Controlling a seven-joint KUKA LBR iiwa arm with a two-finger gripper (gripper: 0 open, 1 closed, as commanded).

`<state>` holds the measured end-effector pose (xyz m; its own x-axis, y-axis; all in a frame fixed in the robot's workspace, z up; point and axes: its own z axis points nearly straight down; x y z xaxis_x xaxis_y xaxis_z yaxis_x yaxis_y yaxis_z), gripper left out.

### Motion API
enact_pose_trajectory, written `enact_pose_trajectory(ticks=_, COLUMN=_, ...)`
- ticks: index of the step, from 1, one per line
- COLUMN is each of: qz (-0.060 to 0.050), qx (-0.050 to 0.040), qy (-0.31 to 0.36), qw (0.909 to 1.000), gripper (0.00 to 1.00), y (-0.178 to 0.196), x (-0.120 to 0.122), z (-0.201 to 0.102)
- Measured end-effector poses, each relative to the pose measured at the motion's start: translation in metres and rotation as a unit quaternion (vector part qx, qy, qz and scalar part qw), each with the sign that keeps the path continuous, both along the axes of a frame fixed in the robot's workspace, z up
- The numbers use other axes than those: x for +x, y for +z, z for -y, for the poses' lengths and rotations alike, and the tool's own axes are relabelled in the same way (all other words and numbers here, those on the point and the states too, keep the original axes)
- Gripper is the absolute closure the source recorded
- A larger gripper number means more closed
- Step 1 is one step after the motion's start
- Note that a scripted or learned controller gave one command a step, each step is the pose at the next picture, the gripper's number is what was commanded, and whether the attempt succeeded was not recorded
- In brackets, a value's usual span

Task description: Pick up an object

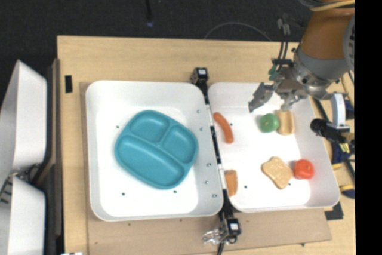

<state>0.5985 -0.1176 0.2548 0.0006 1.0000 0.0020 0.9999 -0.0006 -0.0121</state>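
In the right bin (250, 197) lie several toy foods: a green ball (268, 123), a tan bun (286, 122) beside it, an orange sausage (224, 127), a slice of toast (277, 172), a red tomato (304, 169) and a small orange piece (231, 181) at the left wall. My gripper (274, 100) hangs open just above and behind the green ball, its two grey fingers spread wide, one finger (259, 97) to the ball's left and the other over the bun. Nothing sits between them.
The left bin (101, 188) holds a teal divided plate (156, 148). Black clamps (199, 76) stand at the seam between the bins, top and bottom. Cables and a blue fitting (337, 122) crowd the right bin's right side. A white box (24, 146) stands far left.
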Motion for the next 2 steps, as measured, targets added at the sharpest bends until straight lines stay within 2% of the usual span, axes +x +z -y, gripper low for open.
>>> enact_pose_trajectory(ticks=1, qz=0.007, qx=-0.0009, qy=0.001, qw=1.0000, gripper=0.00, y=0.008, x=0.002, z=0.000)
enact_pose_trajectory(ticks=2, qz=0.004, qx=-0.0023, qy=-0.001, qw=1.0000, gripper=0.00, y=-0.050, x=-0.006, z=0.007)
